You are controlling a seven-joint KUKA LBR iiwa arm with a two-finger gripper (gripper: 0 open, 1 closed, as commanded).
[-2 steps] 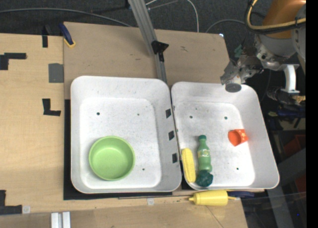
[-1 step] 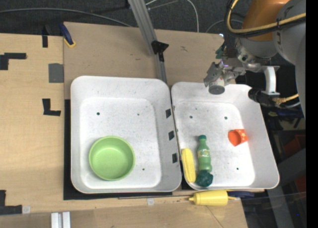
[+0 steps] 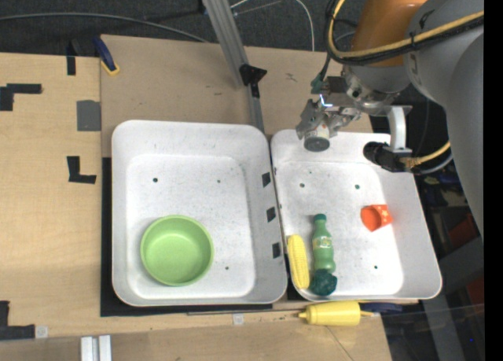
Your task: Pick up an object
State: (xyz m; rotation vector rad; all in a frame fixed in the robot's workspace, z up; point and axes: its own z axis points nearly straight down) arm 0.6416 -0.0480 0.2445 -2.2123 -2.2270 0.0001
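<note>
Your candidates all lie in the right bin (image 3: 409,218), in the lower right of the frame. The green bottle (image 3: 321,244) lies near the bin's lower left, neck toward the top of the frame, with a dark teal object (image 3: 323,281) touching its lower end. Just left of the bottle, the yellow corn cob (image 3: 298,261) lies lengthwise against the bin's left wall. The small orange object (image 3: 376,217) sits apart from these, toward the bin's right side, with bare white floor around it.

The hand (image 3: 317,133) is well above all of them in the picture, at the bin's upper left corner, over the rim. You look down on it at a slant, and whether it is open or closed cannot be told; nothing is seen gripped in it. The bottle lies almost straight below it in the frame, the orange object below and to the right.

Between the hand and those things you see only open bin floor. The corn and the teal object crowd the bottle on two sides.

Outside the bin, a yellow bottle (image 3: 334,313) lies on its side on the surface (image 3: 181,76), just below the bin's lower edge. The left bin (image 3: 189,135) holds a green bowl (image 3: 177,250) in its lower left part. A grey metal bar (image 3: 224,21) runs down from the top of the frame, ending between the two bins.
</note>
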